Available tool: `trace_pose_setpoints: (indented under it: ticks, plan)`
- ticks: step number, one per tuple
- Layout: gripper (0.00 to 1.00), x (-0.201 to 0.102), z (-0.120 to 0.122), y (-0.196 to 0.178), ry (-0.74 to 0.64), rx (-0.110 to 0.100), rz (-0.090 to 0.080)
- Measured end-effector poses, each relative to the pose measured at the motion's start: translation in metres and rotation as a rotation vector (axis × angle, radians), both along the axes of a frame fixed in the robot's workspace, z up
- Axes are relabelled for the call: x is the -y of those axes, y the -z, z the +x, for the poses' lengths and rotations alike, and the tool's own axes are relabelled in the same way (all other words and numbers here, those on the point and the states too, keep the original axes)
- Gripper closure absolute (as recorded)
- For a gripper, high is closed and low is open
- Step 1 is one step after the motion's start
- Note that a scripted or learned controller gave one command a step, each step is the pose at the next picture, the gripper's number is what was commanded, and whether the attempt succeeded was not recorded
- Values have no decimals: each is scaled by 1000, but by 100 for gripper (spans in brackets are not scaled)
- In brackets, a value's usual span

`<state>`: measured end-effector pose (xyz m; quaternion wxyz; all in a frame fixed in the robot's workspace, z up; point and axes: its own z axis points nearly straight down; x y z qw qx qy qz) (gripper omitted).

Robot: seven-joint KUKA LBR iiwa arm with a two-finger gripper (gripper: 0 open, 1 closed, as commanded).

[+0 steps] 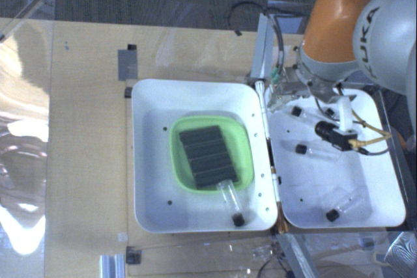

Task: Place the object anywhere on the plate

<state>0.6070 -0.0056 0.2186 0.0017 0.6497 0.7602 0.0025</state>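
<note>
While the grey and orange arm point(365, 29) reaches in from the right, its claw point(314, 92) hangs over the far end of the right bin point(378, 185), tucked under the wrist. I cannot tell whether it is wide or narrow, and nothing can be seen held in it.

Both white bins sit side by side on the pale wooden table point(78, 159). Set in the middle of the left bin point(146, 159) is the green plate point(177, 159), square with rounded corners. A dark ridged block point(207, 156) lies flat on the plate, wholly inside its rim and turned slightly askew.

A clear tube point(229, 195) rests at the plate's near right corner. Its open end is on the rim, and its black cap is down on the bin floor, just beside the bin's near wall.

Three more black-capped tubes lie apart on the right bin's floor: one point(296, 111) near the claw, one point(306, 150) by the middle, and one point(339, 208) toward the near wall.
</note>
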Motion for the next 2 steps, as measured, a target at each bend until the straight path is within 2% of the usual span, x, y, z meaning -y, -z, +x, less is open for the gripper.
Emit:
trace_pose_setpoints:
  ticks: [1, 2]
  plan:
    - [100, 76, -2, 33, -133, 1, -3]
    - [100, 7, -36, 22, -259, 1, -2]
